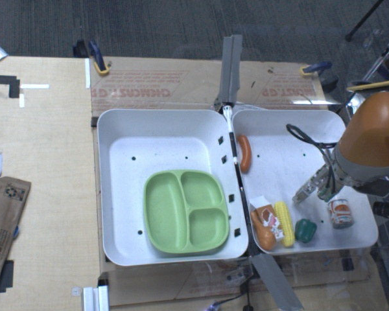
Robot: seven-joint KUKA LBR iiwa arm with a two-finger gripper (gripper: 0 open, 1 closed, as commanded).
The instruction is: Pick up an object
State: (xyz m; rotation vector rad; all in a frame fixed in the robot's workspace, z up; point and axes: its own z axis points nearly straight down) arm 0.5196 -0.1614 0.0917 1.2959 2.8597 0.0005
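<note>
My gripper (313, 190) hangs low over the right bin (272, 138), near its right side, fingers pointing down-left with nothing visibly between them. A small can (340, 213) with a red label lies just right of it. Below the gripper sit a green pepper-like toy (305, 230), a yellow corn cob (284, 223) and an orange carrot-like toy with a red-white packet (264, 225). An orange hot dog (245, 153) lies against the bin's left wall.
The left bin (117, 173) holds a green three-compartment plate (185, 210). A black cable (305, 137) loops over the right bin behind the gripper. Blue clamps (98, 58) hold cardboard at the back.
</note>
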